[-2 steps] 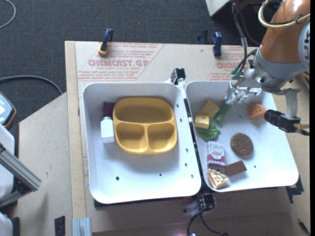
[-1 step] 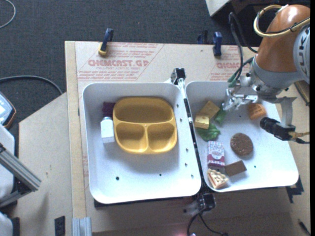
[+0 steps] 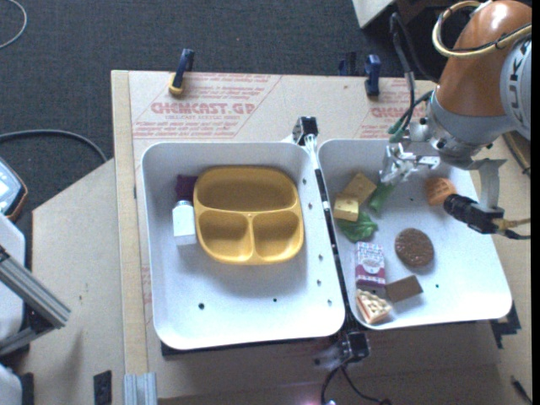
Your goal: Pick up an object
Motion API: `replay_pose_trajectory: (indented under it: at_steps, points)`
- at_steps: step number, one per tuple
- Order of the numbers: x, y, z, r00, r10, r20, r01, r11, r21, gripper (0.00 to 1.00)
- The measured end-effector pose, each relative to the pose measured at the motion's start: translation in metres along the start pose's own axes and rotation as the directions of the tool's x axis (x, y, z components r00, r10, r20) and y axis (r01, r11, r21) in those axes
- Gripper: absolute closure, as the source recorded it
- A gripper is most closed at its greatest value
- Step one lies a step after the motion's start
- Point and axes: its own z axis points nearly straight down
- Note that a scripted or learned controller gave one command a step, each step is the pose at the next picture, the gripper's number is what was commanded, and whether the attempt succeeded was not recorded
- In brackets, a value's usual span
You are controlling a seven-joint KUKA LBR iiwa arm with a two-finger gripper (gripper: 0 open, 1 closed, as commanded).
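Start at the left bin (image 3: 160,226): you have a yellow divided plate (image 3: 249,213) lying flat in the middle, stiff and probably light, but wide and smooth, so only its rim offers a hold. Just beside its left edge stands a small white bottle (image 3: 183,222), touching a dark purple thing (image 3: 186,184) behind it; the bottle looks rigid and narrow enough to pinch across its body.

Move to the right bin (image 3: 489,285). Near the dividing wall sit two tan blocks (image 3: 353,197) with a green leafy piece (image 3: 364,224) against them, likely soft and floppy. Below lie a pink-and-white packet (image 3: 369,264), a wedge like a sandwich (image 3: 374,308) and a brown bar (image 3: 403,289). A round brown cookie (image 3: 414,248) lies flat and apart, thin and hard to get under. An orange lump (image 3: 439,190) sits near the far wall.

Your gripper (image 3: 403,165) hovers over the upper part of this bin, close to the tan blocks. I cannot tell whether it is open or closed, and nothing is visibly held. The blocks look firm, light and best gripped across their flat sides.
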Motion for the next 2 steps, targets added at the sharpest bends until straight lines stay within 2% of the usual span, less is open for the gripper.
replay_pose_trajectory:
  at_steps: [2]
  points:
    - [-0.0077, -0.0083, 0.0025, 1.0, 0.001, -0.002, -0.001, 1.0, 0.004, 1.0]
